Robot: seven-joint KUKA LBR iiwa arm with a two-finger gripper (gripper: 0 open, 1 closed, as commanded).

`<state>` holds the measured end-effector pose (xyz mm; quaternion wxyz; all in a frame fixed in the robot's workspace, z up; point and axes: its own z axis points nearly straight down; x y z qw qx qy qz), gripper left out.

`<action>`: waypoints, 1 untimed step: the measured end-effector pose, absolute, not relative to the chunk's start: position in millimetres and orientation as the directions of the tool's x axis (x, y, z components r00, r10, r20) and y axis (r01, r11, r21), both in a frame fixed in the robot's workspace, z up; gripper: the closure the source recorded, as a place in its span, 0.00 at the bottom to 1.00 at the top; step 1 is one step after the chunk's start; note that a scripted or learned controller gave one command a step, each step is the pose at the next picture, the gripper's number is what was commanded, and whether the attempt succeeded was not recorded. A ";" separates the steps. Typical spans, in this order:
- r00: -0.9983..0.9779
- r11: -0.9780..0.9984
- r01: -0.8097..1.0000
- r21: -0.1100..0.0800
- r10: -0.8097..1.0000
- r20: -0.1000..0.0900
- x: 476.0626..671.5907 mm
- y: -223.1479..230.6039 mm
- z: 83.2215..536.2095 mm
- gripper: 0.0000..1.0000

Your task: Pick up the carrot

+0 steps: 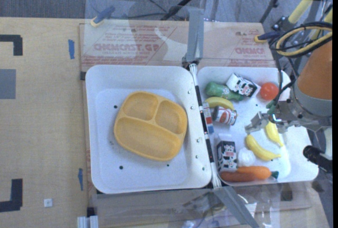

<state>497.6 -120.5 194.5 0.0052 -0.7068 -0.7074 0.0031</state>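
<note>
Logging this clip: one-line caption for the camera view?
Gripper hovers over the right bin above two bananas; carrot lies at its near edge.

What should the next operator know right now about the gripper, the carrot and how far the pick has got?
Gripper: over the right bin, fingers look spread, nothing between them.
Carrot: lying flat along the right bin's near edge, beside a white ball and below two bananas.
Left bin holds a yellow divided plate.
Done: the arm is over the correct bin.
Left: move toward the near edge, descend, grasp the carrot, lift.
</note>
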 end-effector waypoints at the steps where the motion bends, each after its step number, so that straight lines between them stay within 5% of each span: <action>1: 0.184 -0.184 0.983 -0.002 0.983 0.002 479.4 -140.0 84.6 0.00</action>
